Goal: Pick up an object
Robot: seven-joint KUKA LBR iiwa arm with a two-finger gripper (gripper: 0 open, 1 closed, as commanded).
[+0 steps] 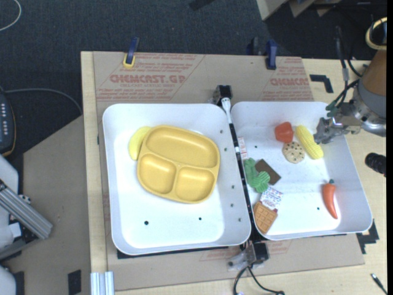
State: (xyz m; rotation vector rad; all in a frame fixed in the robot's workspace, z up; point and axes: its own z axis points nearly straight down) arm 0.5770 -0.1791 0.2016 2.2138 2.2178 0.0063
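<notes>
Camera view: 2 bins are seen, the left bin (123, 226) taken up by a yellow tray (178, 163). By the right bin's (353, 223) far right edge, the gripper (324, 132) is lowered beside the corn (308, 142); whether it is open cannot be told. Nothing is lifted, so the pick remains undone.

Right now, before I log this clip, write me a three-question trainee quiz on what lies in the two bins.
1. True or false: the yellow divided plate sits in the right bin.
2. Which item lies nearest the gripper? A. carrot B. corn cob C. waffle
3. Fill in: the cookie lies just below the red ____.

Key: 1 false; 2 B; 3 tomato.
</notes>
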